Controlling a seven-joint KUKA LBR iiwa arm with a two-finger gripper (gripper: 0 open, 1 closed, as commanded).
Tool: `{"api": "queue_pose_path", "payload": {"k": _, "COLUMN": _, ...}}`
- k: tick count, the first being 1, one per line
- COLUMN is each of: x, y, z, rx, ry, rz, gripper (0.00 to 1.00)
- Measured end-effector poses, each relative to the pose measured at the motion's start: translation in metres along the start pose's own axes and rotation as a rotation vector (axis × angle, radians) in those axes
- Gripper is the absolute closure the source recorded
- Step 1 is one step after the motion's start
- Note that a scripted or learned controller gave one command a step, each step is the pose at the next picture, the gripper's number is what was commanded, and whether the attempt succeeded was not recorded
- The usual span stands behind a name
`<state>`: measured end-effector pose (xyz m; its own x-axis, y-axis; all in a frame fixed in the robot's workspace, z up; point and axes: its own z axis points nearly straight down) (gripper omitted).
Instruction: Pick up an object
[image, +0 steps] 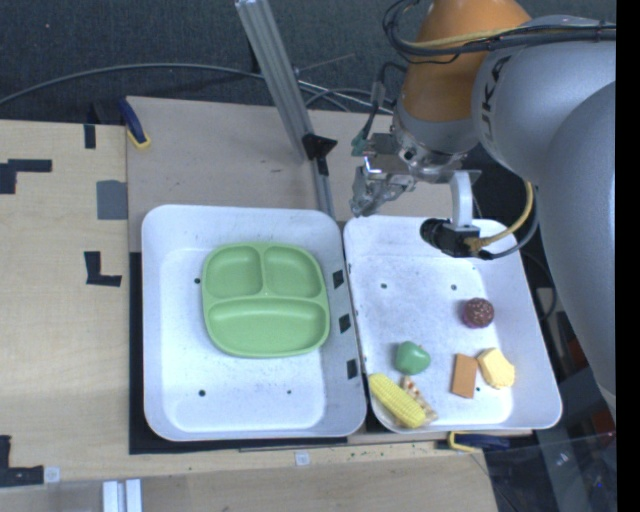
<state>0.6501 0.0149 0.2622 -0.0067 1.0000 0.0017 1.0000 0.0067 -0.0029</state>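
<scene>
The small things lie in the right bin (520, 290), toward its near end: an ear of corn (396, 399) at the near-left corner, a green piece (411, 356) just behind it, an orange block (464, 376) touching a yellow block (496, 368), and a dark red ball (478, 313) behind those. The tool (368, 196) hangs over that bin's far-left corner, well apart from them, nothing between its tips; open or closed, I cannot tell. A green divided plate (266, 300) lies in the left bin (170, 400) on the tabletop (60, 330).

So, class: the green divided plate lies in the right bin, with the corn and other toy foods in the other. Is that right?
Not quite. The camera view shows the green divided plate in the left bin; the corn and other toy foods lie in the right bin.
</scene>
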Motion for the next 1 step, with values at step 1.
{"api": "queue_pose_path", "payload": {"k": 1, "x": 0.0474, "y": -0.0049, "z": 0.0274, "rx": 0.002, "ry": -0.002, "rz": 0.001, "gripper": 1.00}}
